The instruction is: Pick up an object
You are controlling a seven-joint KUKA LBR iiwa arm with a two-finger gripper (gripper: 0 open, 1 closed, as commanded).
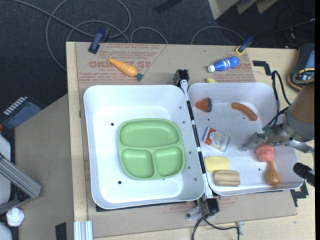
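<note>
We locate the gripper (260, 140) low in the right bin (227, 90), near that bin's right wall; whether its jaws are open or closed we cannot tell, because the metal parts blur together at the tip. Just below the tip lies a pink object (265, 153), touching or almost touching it, and we see nothing clearly held. Below that, a brown pear-shaped item (272, 174) rests near the bin's lower right corner. A sausage (244, 110) lies above the gripper, well apart. Toward the bin's left side we note a strawberry (203, 104), a small carton (216, 139), a yellow piece (216, 163) and a bread roll (226, 178). Bare floor remains in the bin's centre. The left bin (100, 114) holds a green divided tray (150, 148). On the bench beyond the bins lie a carrot (124, 67) and a blue bottle (223, 64).
</note>
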